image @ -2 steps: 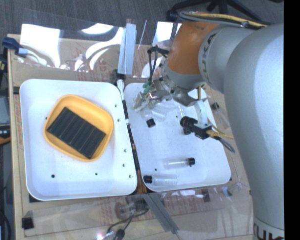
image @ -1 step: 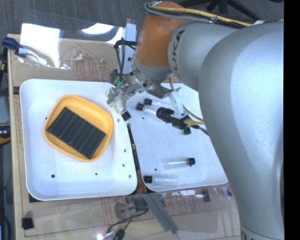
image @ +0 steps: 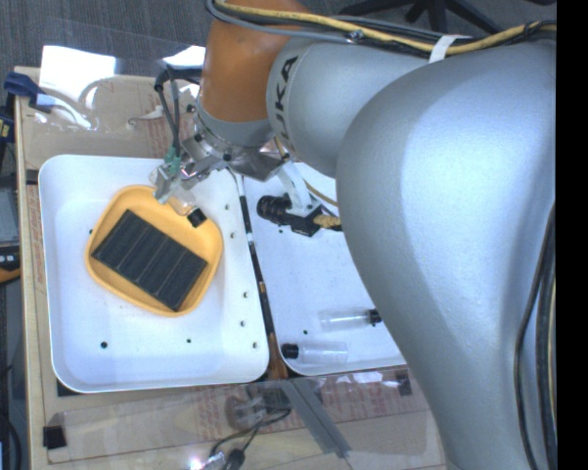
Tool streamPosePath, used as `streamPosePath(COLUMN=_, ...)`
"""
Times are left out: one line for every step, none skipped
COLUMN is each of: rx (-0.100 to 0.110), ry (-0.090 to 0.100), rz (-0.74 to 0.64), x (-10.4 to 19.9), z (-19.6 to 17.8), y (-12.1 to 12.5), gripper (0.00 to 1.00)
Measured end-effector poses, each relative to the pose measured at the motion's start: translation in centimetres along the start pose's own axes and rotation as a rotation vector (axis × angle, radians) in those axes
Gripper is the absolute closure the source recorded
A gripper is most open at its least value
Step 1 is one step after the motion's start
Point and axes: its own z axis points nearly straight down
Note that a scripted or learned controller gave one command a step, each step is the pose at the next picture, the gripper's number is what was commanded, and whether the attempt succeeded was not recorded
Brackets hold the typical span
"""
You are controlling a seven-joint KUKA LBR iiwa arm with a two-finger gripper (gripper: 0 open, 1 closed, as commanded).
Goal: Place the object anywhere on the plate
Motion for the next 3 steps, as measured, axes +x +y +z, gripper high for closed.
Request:
streamPosePath(rx=0.001, ry=0.0, rz=-0.166, x=4.5, z=-0.4, y=2.0, gripper=1.0)
streamPosePath(rx=0.005, ry=0.002, rz=-0.252, x=2.3, z=4.1, y=0.6, gripper=1.0)
streamPosePath(rx=0.005, ry=0.001, rz=-0.252, x=2.3, z=4.1, y=0.6, gripper=0.0)
